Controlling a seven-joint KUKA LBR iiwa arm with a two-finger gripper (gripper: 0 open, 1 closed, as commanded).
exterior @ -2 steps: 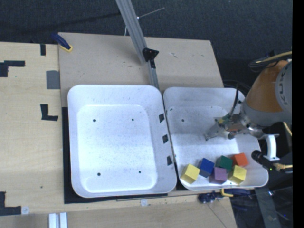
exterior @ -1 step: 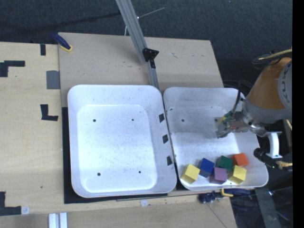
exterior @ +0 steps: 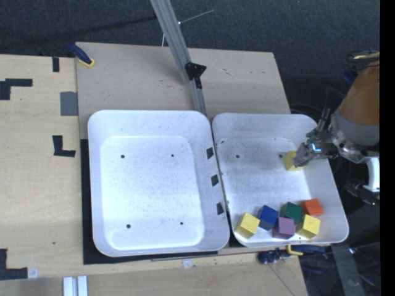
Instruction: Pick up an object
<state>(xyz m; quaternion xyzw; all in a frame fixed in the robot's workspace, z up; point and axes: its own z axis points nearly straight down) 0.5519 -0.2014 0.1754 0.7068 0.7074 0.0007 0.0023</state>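
The gripper reaches in from the right over the right bin, low near its right wall. A small yellow block lies right at the fingertips, partly covered by them; whether it sits between the fingers is unclear. Along the bin's front edge lies a cluster of blocks: a yellow one, a blue one, a green one, a purple one, an orange one and another yellow one.
The left bin stands beside the right one, with a low wall between them. A grey metal bar runs diagonally from the top to the bins' shared back corner. The arm's orange band is at the right edge.
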